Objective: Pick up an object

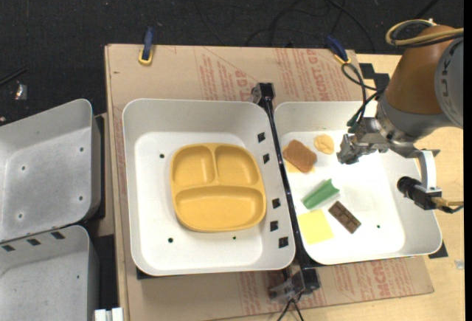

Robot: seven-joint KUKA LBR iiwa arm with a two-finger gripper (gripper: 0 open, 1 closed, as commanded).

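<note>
My arm [424, 72] comes in from the right edge of the frame, the orange band bulging at upper right and the grey wrist bent down toward the middle of the right bin [383, 238]. My gripper [352, 150] hangs over that bin's upper part, just right of the small round yellow piece [324, 143]; how it is set I cannot tell, since it reads as a dark cluster from this angle. Nothing shows between its tips.

Five things lie in the right bin, one of each: the round yellow piece, a brown block [300, 156] beside it to the left, a green bar [320, 194] lying at a slant in the middle, a dark brown bar [344, 217] lower right of it, and a yellow square [315, 227] at the lower left. All are apart from my gripper. The left bin [140, 164] holds one yellow divided tray [218, 187], three compartments.

Both bins sit side by side on a brown board on the counter [192, 72], with two clamps on its far edge. Dark floor with cables lies beyond, and grey panels at lower left.
</note>
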